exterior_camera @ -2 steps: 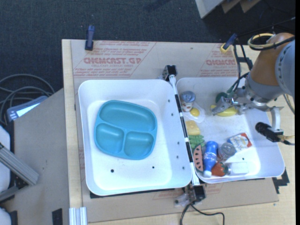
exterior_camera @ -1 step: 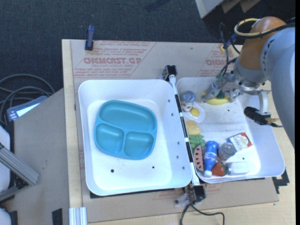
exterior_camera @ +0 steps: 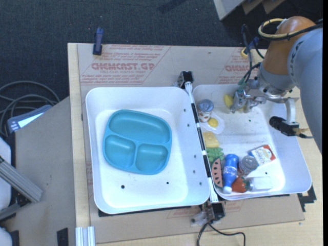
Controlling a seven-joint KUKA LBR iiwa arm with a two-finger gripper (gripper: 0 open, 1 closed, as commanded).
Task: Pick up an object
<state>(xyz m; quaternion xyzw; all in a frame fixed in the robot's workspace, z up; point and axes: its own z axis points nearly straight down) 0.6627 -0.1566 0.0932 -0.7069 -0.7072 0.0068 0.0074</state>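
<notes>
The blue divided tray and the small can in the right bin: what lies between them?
In the camera view, between blue divided tray and small can lie bare white bin floor and the two bins' adjoining rims.

Blue tray [exterior_camera: 137,140] in left bin [exterior_camera: 97,152]; jaws [exterior_camera: 241,100] over right bin [exterior_camera: 300,168]

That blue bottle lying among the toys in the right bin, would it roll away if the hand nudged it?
Probably not far. The blue bottle with a red cap looks round-bodied and lies on its side, so it might roll, but the watermelon-slice toy and a grey round object crowd it closely. Its smooth, glossy-looking surface may be slippery to pinch. It seems small, likely light.
</notes>
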